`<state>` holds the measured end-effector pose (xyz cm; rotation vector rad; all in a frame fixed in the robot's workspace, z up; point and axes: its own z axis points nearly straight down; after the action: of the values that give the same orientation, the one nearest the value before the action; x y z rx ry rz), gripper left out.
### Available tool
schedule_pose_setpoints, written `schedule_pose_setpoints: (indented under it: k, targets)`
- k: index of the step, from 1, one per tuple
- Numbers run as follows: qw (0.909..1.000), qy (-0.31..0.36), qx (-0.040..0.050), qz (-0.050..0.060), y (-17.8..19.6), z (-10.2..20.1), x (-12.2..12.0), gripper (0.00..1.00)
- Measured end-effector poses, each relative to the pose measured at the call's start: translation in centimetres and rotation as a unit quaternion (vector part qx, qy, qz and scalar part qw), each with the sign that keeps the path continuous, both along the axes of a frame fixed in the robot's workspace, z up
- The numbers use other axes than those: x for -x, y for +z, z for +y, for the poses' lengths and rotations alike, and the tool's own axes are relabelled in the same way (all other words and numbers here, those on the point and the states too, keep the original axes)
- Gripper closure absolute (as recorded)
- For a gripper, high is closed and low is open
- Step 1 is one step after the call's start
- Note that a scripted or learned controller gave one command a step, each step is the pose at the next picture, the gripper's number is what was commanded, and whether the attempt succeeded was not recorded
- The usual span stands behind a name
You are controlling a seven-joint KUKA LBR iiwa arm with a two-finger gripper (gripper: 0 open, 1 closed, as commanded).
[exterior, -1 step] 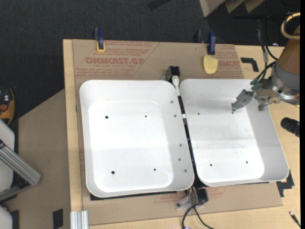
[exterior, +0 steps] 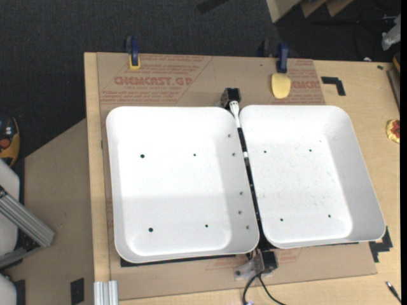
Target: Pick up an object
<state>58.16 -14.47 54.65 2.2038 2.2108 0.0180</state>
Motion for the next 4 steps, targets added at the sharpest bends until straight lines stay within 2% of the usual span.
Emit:
schedule_pose_setpoints:
  k: [1, 2, 3, 4]
  targets:
    - [0.9998, 0.003, -0.0051, 0.018, -13.9, 8.5, -1.4, 0.0]
    - [1.0, 0.0, -0.0022, 0.008, -12.0, 7.9, -1.5, 1.0]
    - [0.9999, 0.0, -0.0036, 0.015, -21.2, 11.0, -4.9, 1.0]
    - [0.9998, 0.002, -0.0045, 0.018, -31.5, 18.9, -3.9, 1.0]
